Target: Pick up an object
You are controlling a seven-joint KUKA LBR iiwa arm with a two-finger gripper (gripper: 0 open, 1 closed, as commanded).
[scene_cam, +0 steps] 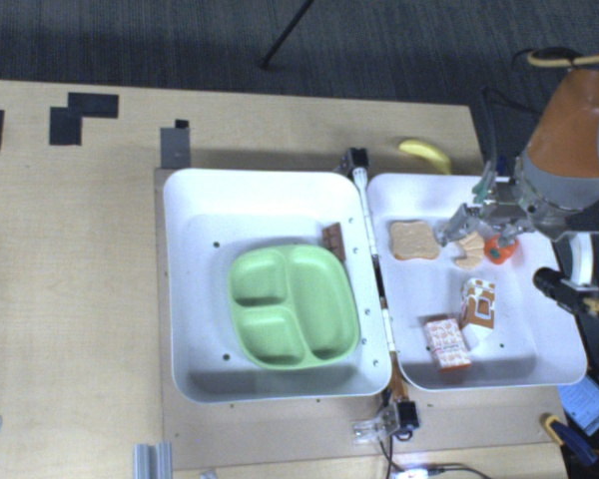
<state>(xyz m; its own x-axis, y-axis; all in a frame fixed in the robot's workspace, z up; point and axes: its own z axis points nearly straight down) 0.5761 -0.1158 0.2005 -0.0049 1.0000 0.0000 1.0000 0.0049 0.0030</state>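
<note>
You're at the reach-in step: the gripper [476, 230] hangs low in the right bin [419, 196], right over a small tan piece [468, 257] with an orange-red piece [498, 250] just beside it. Nothing sits between the fingers; whether they're spread or closed you can't tell from this angle.

Likely target is the tan piece, just right of the bread slice [413, 240]. Next move needs a straight drop onto it, clear of the orange-red piece, then a close.

Count, taking the bread slice as reference: one tan piece, one orange-red piece, two printed packets below right [478, 304] [446, 342], one yellow banana [425, 154] above outside the bin, one green tray [292, 305] in the left bin [195, 267].
</note>
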